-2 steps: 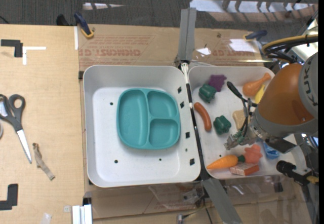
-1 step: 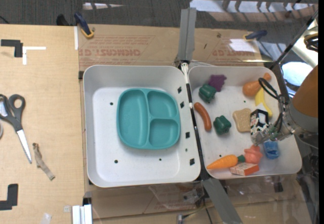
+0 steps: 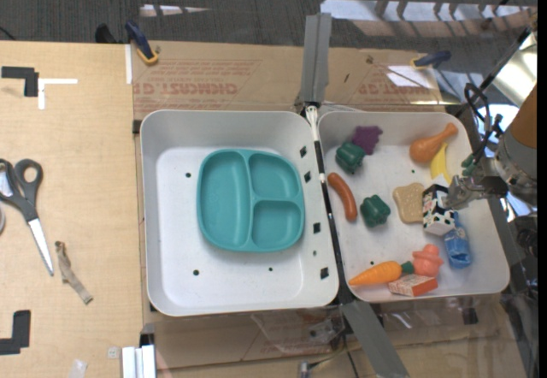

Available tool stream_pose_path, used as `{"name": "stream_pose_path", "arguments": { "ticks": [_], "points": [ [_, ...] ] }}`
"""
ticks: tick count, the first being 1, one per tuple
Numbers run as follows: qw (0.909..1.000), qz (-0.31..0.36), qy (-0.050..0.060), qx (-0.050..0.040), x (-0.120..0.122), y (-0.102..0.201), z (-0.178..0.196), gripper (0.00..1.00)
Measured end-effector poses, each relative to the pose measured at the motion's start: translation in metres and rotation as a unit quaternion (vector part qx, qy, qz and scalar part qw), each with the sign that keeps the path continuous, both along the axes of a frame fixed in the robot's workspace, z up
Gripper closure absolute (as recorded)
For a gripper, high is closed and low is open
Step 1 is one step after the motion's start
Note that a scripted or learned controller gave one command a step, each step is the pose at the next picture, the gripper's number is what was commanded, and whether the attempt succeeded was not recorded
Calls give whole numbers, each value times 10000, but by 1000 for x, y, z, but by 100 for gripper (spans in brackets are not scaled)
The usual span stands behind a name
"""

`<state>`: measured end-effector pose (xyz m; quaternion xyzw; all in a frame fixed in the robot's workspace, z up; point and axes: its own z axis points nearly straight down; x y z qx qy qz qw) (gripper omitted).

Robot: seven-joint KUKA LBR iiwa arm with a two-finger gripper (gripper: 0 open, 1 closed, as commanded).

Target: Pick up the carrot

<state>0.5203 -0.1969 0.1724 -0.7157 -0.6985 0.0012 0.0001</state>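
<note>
Carrot lies at the lower edge of the right bin, beside a small red box. Gripper hovers at right, well apart; its state cannot be told. Approach stage: next it must travel down-left.

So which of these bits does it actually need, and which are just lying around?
Needed: carrot, tool.
Lying about: sausage, banana, drumstick, grapes, bread, teal plate, scissors.
</note>
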Motion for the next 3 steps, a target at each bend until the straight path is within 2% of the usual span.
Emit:
{"name": "stream_pose_path", "arguments": {
  "ticks": [1,2,3],
  "points": [
    [9896,-1439,2,-5,-25,5,99,100],
    [10000,-78,-1,-4,4,-17,84,100],
    [9984,-572,-4,-4,22,-23,101,100]
  ]
}}
